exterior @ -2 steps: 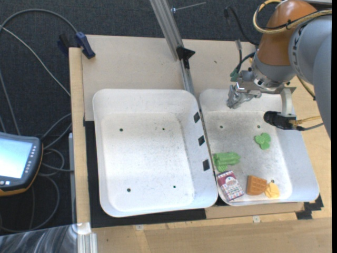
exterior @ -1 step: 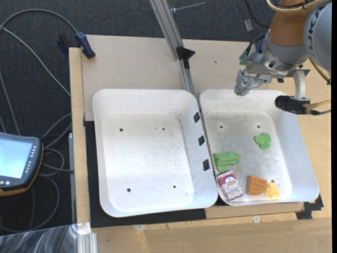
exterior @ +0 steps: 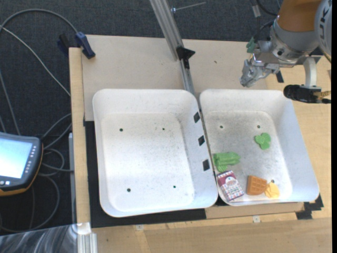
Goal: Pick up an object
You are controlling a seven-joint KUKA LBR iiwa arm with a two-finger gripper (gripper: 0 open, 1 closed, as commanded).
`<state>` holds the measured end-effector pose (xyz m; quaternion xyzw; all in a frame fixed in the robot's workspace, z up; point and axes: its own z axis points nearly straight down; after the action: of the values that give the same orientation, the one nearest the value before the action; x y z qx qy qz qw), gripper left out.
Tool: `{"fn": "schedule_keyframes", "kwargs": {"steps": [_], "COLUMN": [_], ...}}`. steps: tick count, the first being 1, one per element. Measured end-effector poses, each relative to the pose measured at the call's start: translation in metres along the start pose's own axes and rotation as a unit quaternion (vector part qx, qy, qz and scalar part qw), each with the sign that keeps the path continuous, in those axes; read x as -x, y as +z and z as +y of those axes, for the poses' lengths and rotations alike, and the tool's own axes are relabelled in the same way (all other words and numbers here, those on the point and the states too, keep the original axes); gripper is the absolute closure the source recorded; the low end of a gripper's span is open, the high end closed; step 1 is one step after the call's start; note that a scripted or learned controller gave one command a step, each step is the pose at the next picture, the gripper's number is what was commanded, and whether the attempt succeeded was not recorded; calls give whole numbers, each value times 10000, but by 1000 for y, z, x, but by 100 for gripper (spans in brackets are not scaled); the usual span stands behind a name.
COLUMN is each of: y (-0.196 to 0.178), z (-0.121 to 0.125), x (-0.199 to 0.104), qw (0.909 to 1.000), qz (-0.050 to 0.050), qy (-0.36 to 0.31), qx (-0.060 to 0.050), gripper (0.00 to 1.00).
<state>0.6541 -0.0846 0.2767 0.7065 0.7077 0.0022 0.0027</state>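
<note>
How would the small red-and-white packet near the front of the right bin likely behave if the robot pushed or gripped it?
The packet looks flat and thin, so it would probably slide rather than roll or tip. Lying low against the right bin wall, it may be hard to grip. It is probably light.

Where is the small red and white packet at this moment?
The red and white packet lies in the right bin, at its near left corner, just below the green block and left of the orange waffle piece.
</note>
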Motion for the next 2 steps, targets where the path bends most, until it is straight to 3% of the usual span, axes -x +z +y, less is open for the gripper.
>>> {"fn": "schedule_keyframes", "kwargs": {"steps": [2], "y": [24], "z": [-23], "x": [-101], "qw": [10000], "qz": [14], "qy": [-20], "qx": [-53], "gripper": [100]}}
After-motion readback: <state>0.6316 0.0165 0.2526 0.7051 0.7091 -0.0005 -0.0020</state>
